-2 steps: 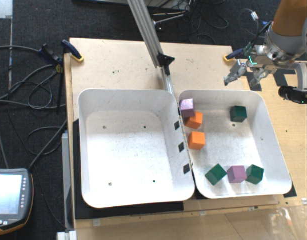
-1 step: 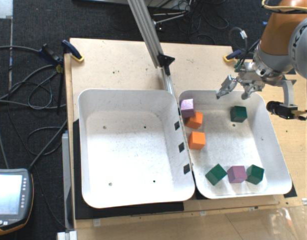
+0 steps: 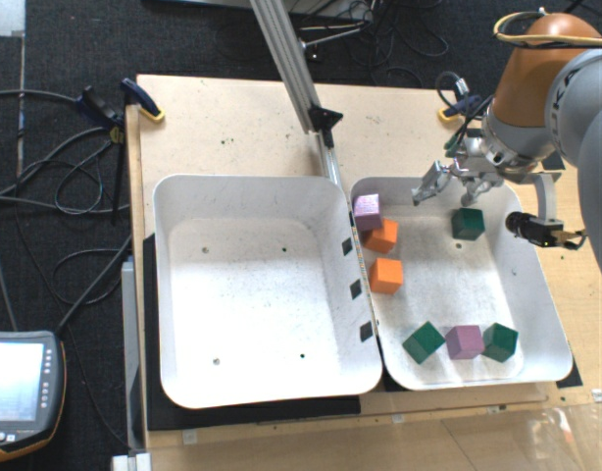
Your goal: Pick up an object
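Table [image 3: 232, 126]: pale wooden top, bearing two shallow white bins side by side.

Left bin [image 3: 183, 263]: white, with scattered dark specks on its floor.

Right bin [image 3: 531, 292]: white, holding seven blocks.
- Purple block [image 3: 367, 206], far left corner, against the wall shared with the left bin.
- Orange block [image 3: 382, 235], touching the purple block on its near side.
- Second orange block [image 3: 385, 275], just nearer again, close to the same wall.
- Dark green block [image 3: 468, 225], far right part of the bin, standing apart from the others.
- Green block [image 3: 424, 342], near side, leftmost of a row of three.
- Purple block [image 3: 465, 341], middle of that row, just beside both neighbours.
- Green block [image 3: 500, 341], right end of the row.

Arm [image 3: 566, 77]: grey with an orange band, entering from the right over the far right corner of the right bin.

End effector [image 3: 448, 186]: at the far edge of the right bin, just left of and beyond the dark green block. Its fingers [image 3: 426, 186] are spread apart, with nothing between them; no block is gripped.

Metal pole [image 3: 286, 52]: slants from the far side down to the junction of the two bins.

Clamps: blue and yellow, one [image 3: 139, 98] at the far left table corner, one [image 3: 456, 101] at the far right.

Pendant [image 3: 22, 391]: grey with a screen, lying on the floor near left.
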